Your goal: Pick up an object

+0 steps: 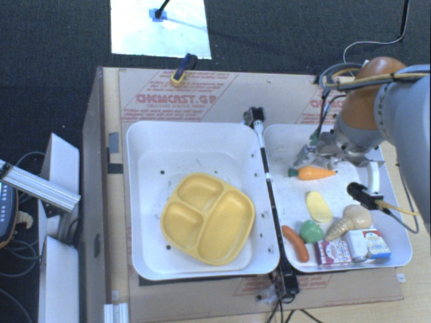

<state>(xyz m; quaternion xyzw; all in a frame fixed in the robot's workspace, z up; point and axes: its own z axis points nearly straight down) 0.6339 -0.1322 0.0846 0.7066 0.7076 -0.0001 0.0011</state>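
Your gripper sits low in the right bin, just above the carrot; grip state can't tell. Yellow tray in the left bin.

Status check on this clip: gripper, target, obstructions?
Gripper low in right white bin, above orange toy carrot. Nothing seen held. Pale yellow toy piece close by carrot.

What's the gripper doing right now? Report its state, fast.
Gripper: low in the right bin, just above the toy carrot; open or shut cannot be told.
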